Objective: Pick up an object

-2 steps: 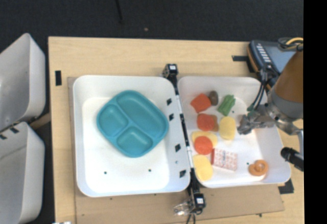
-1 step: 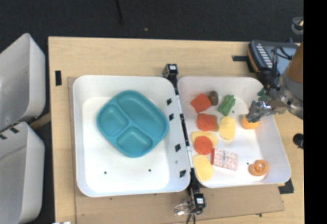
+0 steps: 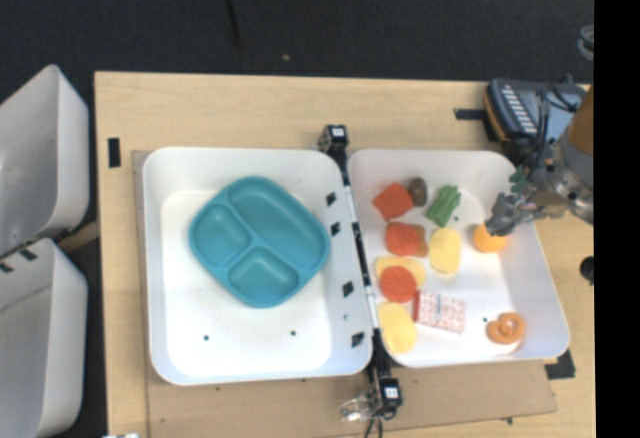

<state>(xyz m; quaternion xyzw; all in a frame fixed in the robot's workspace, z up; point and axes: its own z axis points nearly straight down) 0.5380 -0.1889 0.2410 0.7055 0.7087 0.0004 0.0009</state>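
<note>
The right bin [image 3: 530, 271] holds several small food toys. Among them are a red block [image 3: 393, 200], a green vegetable [image 3: 442, 204], a yellow piece [image 3: 445, 251] and a small orange fruit [image 3: 488, 240] near the bin's right side. My gripper [image 3: 505, 213] reaches in from the right and hangs just over the orange fruit's upper right edge, partly covering it. Nothing is visibly lifted off the bin floor.
A teal divided plate [image 3: 260, 239] lies in the left bin [image 3: 160, 326]. The right bin also contains two more red pieces [image 3: 405, 238], a brown nut [image 3: 417, 191], a pink-and-white packet [image 3: 440, 311], a yellow lump [image 3: 397, 326] and an orange ring [image 3: 506, 328].
</note>
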